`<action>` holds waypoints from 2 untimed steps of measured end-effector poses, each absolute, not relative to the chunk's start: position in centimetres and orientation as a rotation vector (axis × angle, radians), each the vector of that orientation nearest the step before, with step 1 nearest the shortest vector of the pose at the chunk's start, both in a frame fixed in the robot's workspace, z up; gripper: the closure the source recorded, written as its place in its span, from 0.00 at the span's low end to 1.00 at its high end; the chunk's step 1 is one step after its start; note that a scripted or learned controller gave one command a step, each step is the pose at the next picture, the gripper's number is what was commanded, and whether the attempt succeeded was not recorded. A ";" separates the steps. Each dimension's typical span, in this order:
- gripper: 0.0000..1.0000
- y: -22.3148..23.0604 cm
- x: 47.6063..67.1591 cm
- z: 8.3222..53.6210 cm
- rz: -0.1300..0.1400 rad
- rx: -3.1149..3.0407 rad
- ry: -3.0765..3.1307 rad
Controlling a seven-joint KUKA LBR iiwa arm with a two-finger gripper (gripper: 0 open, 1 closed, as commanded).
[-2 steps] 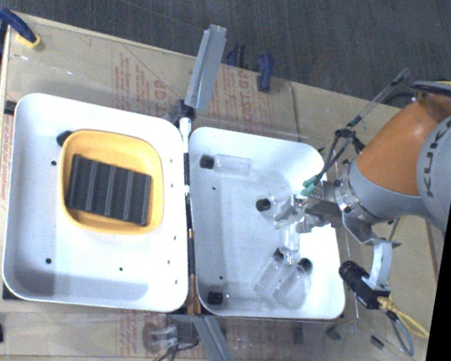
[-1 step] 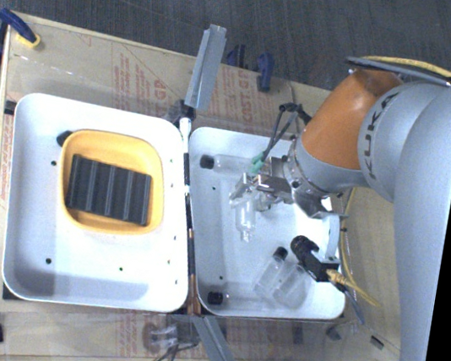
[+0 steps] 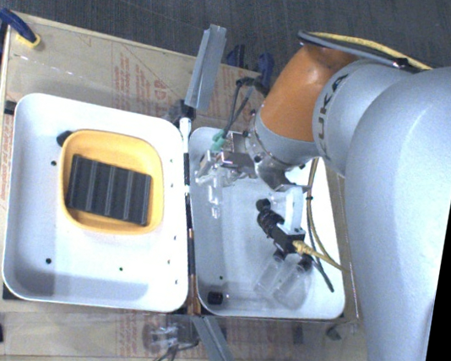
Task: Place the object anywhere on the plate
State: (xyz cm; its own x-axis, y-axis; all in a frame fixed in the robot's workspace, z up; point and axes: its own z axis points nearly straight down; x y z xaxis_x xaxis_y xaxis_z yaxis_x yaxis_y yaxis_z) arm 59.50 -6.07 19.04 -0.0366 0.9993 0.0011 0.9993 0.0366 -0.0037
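Grey metal fills the right of the bench: the arm [image 3: 393, 203] leans in from that side, its orange band [image 3: 304, 94] hanging over the far end of the right bin [image 3: 324, 308]. The gripper [image 3: 283, 271] is low inside that bin, toward its near right part, with black fittings and a yellow cable just above it. From where I stand I cannot tell whether it is wide, narrow or holding anything; the parts at its tip are pale and blur into the white floor.

What looks like the object, a small dark piece [image 3: 214, 298], lies in the near left corner of the right bin, close against the walls. It sits to the left of the gripper, apart from it, with bare white floor between them.

The left bin [image 3: 15, 260] holds the plate [image 3: 115, 148], yellow-rimmed with a dark ribbed rectangle in its middle. The plate lies flat in the far half of its bin, nearer the right wall than the left. A small dark spot shows at the plate's far left corner; I cannot tell what it is.

The two bins touch along their inner walls. Bare white floor stretches along the near side of the left bin, in front of the plate. Both bins rest on a wooden board [image 3: 100, 60], with a blue clamp [image 3: 20, 25] at its far left corner.
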 end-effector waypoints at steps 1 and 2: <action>1.00 -1.2 62.4 19.1 0.001 -2.047 -2.380; 0.00 -1.2 62.4 19.1 0.001 -2.047 -2.380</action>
